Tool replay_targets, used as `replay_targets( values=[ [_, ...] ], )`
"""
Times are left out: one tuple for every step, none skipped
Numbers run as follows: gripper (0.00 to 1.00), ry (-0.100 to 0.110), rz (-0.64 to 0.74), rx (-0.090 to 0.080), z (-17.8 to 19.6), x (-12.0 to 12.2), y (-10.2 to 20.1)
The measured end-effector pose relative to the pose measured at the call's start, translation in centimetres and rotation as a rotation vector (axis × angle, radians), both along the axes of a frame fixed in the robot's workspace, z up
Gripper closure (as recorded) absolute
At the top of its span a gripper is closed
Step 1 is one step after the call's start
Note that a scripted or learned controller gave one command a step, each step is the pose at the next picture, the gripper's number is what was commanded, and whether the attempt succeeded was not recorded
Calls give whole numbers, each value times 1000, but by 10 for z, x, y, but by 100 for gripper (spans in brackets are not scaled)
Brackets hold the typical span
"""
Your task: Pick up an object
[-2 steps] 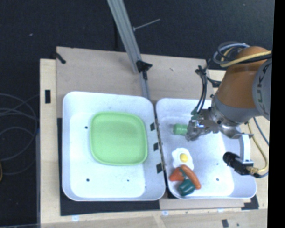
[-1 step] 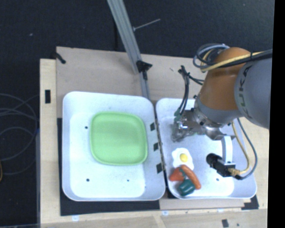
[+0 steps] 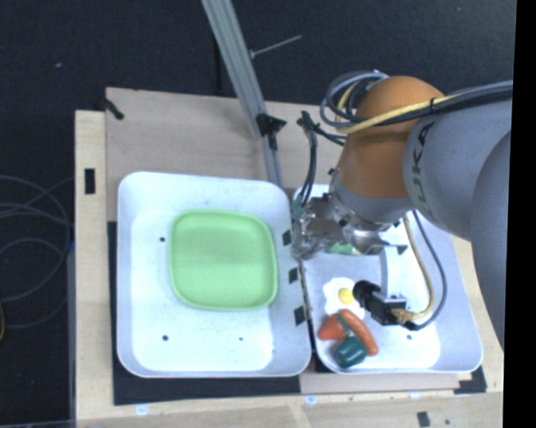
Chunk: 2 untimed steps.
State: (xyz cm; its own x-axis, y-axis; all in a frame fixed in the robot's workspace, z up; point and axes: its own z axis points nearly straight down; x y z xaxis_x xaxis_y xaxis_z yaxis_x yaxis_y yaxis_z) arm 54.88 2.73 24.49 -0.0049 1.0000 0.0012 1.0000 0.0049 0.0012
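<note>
My gripper (image 3: 313, 235) hangs over the upper left part of the right bin (image 3: 448, 342), close to the wall shared with the left bin. A white toy fried egg with a yellow yolk (image 3: 339, 295) lies just below it. Further toward the front sit an orange-red piece (image 3: 345, 325) and a dark green piece (image 3: 352, 350), touching each other. A small green thing (image 3: 340, 249) peeks out from under the wrist; most of it is hidden.
The left bin (image 3: 143, 275) holds a light green square plate (image 3: 222, 258) at its middle. A grey slanted pole (image 3: 242, 76) rises behind the bins. The arm's bulk covers the right bin's far half.
</note>
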Motion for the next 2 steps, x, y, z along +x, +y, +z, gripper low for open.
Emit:
replay_targets(
  values=[
    [100, 1, -1, 0, 8, 3, 49],
    [0, 1, -5, -1, 8, 3, 47]
  ],
)
